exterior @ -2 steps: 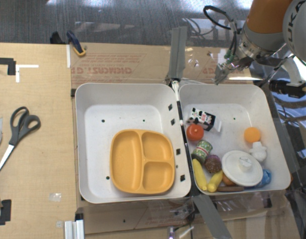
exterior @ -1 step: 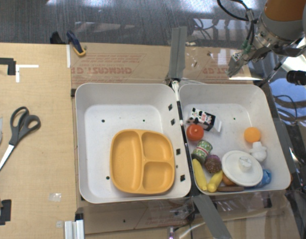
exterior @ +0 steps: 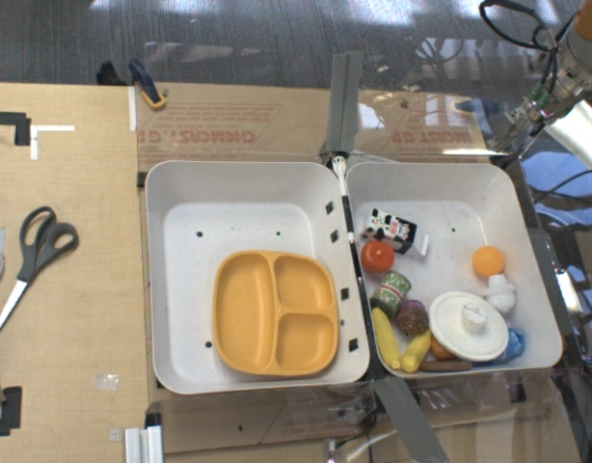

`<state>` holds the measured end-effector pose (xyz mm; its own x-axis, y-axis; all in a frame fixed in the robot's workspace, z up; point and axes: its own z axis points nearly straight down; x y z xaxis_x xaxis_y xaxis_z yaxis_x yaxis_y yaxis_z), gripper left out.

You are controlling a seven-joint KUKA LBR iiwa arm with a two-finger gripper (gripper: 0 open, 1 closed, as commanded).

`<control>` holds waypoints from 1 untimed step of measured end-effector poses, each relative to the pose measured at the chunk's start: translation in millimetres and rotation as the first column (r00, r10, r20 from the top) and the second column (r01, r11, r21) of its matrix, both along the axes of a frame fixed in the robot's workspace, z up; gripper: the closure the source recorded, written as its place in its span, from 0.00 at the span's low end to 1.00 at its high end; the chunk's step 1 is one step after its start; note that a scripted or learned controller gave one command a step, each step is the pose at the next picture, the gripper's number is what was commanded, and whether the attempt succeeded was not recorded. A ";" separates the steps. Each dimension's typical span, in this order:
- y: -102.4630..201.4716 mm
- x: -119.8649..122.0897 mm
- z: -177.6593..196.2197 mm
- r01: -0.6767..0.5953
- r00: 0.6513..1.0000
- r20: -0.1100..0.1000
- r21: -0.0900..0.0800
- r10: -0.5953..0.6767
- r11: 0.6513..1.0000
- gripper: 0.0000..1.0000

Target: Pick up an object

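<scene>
You can see red lettering printed on the cardboard sheet (exterior: 228, 128) behind the bins, but it appears upside down and is too faint to read.

In the right-hand bin (exterior: 513, 201), the objects crowd the lower and left part of the frame's lower right. A black-and-white carton (exterior: 392, 230) lies tilted uppermost, with a red tomato (exterior: 378, 257) just below it. Beneath sit a green-labelled can (exterior: 393, 288) and a dark purple round item (exterior: 412, 317). A yellow banana (exterior: 386, 339) lies along the left wall. A white lidded dish (exterior: 469, 325) rests at the lower right, an orange ball (exterior: 488, 260) above it, apart from the tomato
</scene>
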<state>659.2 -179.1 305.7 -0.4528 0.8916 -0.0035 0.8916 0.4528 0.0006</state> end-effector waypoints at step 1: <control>9.3 0.4 -4.8 -0.113 0.994 -0.002 0.001 0.113 0.994 1.00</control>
